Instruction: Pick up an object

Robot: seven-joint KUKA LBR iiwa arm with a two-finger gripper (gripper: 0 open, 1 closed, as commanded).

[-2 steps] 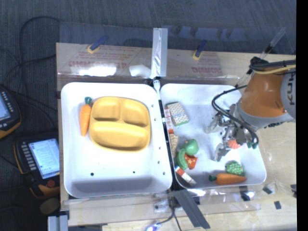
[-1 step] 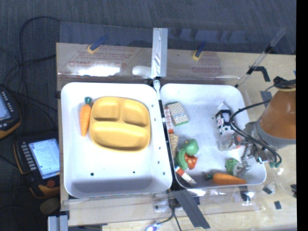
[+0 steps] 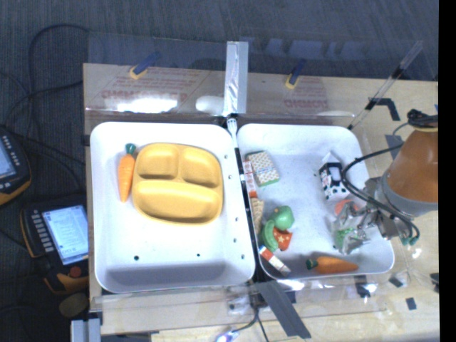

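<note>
Reaching for a pick | nearest thing: carrot point(image 3: 333, 264) at right bin's point(image 3: 299, 144) front wall | gripper point(image 3: 350, 232) low just above it, jaws' state cannot be told | next: settle over one item, close squarely

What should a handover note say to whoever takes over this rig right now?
Tool: low at the right bin's right side amid small items; finger state and any grasp cannot be read.
Right bin: carrot at front, green and red toy, checkered box, black and white piece.
Left bin: yellow tray, another carrot.
Done: no pick confirmed.
Left: grasp and lift one object.
</note>
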